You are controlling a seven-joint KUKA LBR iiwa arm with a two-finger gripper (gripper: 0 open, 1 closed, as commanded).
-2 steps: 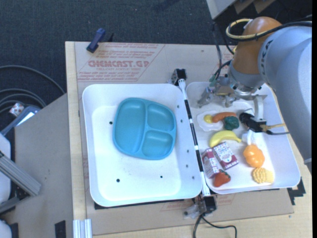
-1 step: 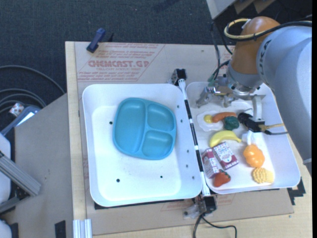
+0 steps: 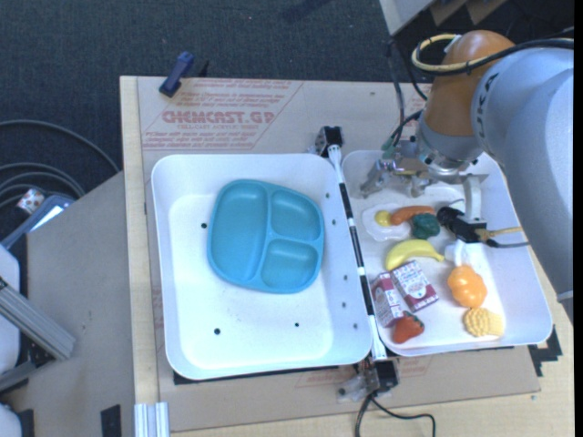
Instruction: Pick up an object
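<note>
The grey arm is seen entering from the right, its bulky casing filling the far right of the scene. An orange band is carried above the wrist, and the wrist is angled downward and to the left. The gripper is positioned low, at the far end of the right-hand side, with metal parts spread to left and right beneath the wrist. Cables are looped over the top of the orange section. The state of the gripper cannot be judged.
</note>
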